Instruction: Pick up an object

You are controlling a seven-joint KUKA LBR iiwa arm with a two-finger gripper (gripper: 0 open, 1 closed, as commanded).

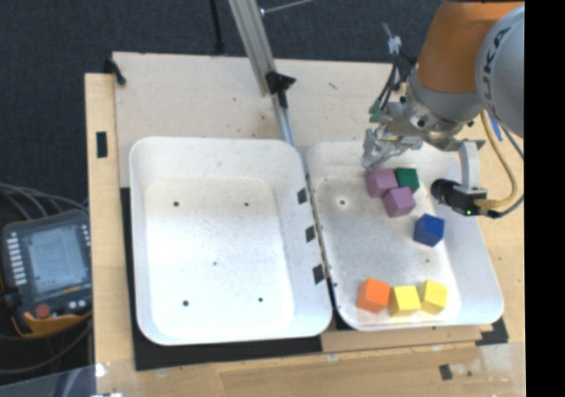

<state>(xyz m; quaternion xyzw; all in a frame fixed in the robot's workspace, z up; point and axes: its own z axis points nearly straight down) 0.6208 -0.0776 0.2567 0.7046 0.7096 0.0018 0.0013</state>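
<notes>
Front row, right bin [468,236]: orange cube [373,295], yellow cube [405,300] and a second yellow cube [434,295], side by side near the front rim; blue cube [429,230] alone mid-bin. Back of the same bin: two purple cubes [382,182] [399,201] touching, with a green cube [407,178] just beside the rear one, all directly below and slightly right of the gripper [381,150], which hangs from the grey-and-orange arm [455,51] at the back rim. Likeliest target: the rear purple cube, nearest the gripper; whether the gripper is parted or closed cannot be told, and nothing is seen held.
</notes>
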